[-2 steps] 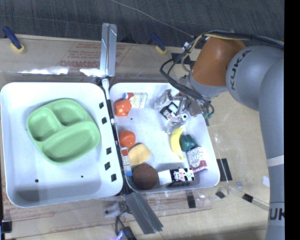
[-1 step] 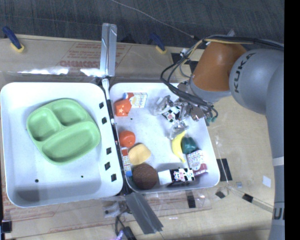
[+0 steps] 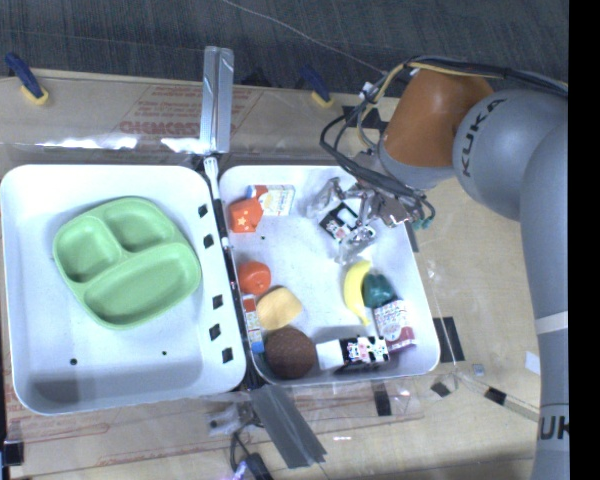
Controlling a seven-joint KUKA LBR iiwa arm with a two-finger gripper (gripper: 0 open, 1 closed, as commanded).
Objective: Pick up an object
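Divided plate (image 3: 127, 258) in left bin (image 3: 20, 268); banana (image 3: 356, 288) and small items in right bin (image 3: 300, 253)

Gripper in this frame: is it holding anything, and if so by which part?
Cannot be told. The gripper is low in the right bin, above the banana, with nothing visibly between its fingers.

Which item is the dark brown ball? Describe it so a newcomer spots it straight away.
Start at the right bin, the one crowded with small things. Follow its near edge toward the divider between the bins: the brown ball sits there, just below a pale yellow lump. It is the darkest round thing in the bin.
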